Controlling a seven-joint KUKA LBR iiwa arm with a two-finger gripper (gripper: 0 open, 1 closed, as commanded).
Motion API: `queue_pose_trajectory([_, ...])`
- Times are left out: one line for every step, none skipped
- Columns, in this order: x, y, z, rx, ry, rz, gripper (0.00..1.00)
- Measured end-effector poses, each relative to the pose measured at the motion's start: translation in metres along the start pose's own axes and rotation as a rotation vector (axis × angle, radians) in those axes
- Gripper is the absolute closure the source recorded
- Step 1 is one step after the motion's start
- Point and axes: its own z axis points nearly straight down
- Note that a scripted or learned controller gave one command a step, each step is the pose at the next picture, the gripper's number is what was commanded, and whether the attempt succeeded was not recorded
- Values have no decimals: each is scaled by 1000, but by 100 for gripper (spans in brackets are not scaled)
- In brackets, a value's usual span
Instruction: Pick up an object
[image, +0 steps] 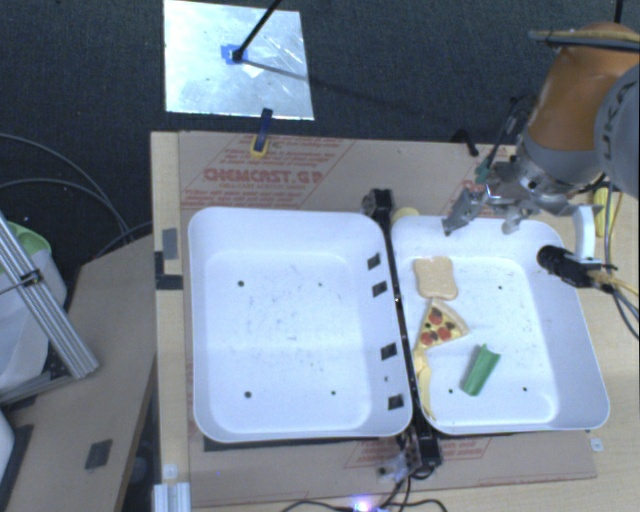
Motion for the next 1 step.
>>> queue_pose_trajectory([-18,-29,151,10,2,5,0])
